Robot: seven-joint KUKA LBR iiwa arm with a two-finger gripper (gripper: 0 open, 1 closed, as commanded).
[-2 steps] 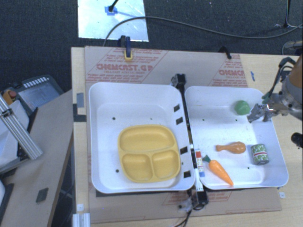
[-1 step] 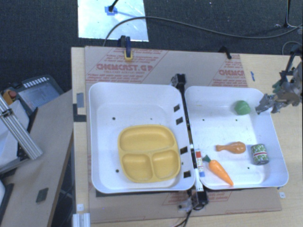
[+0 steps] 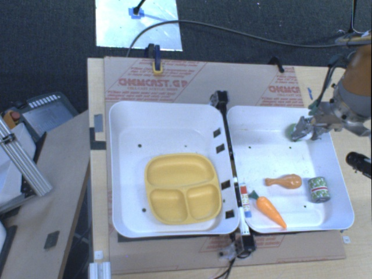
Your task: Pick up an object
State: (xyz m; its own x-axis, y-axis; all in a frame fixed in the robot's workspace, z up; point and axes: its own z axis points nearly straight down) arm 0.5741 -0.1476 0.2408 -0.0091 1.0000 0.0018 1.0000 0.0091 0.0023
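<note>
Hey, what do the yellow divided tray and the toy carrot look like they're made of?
The yellow divided tray looks like molded plastic with a smooth, slightly matte finish: even color, rounded compartment walls, soft highlights. The toy carrot also looks like plastic, or possibly rubber: uniform orange, smooth surface, a small green top. At this size I can't tell which.

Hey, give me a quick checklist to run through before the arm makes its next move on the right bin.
1. End effector over the right white bin: ok.
2. Something held between its fingers: cannot tell.
3. Small green object beside the end effector, touching or apart: cannot tell.
4. Orange plastic carrot, tan drumstick-shaped toy and green patterned can lie apart from each other: ok.
5. Yellow divided plastic tray sits in the left white bin, away from the arm: ok.
</note>
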